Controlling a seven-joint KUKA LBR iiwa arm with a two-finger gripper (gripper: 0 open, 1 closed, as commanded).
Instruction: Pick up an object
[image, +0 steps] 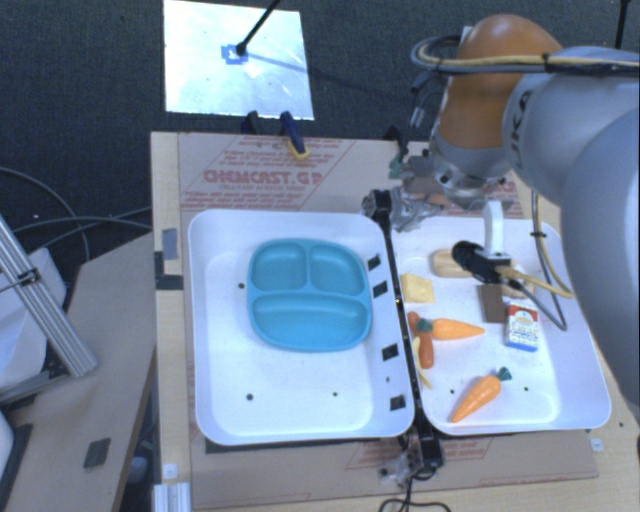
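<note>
My gripper (404, 208) hangs over the far left corner of the right bin (570, 385), close to the divider between the bins. Several toy foods lie in that bin, nearer the camera than the gripper. They include a yellow cheese wedge (418, 289), a pale bread piece (445, 264), an orange carrot (456, 328), a second carrot (476, 395), a small red piece (426, 351), a brown block (492, 302) and a little red and blue carton (522, 328). I see nothing held in the gripper.
A blue divided plate (308, 296) lies in the left bin (225, 390). The grey arm with its orange band (490, 90) covers the far right of the scene. A blue clamp (292, 132) sits on the cardboard behind the bins.
</note>
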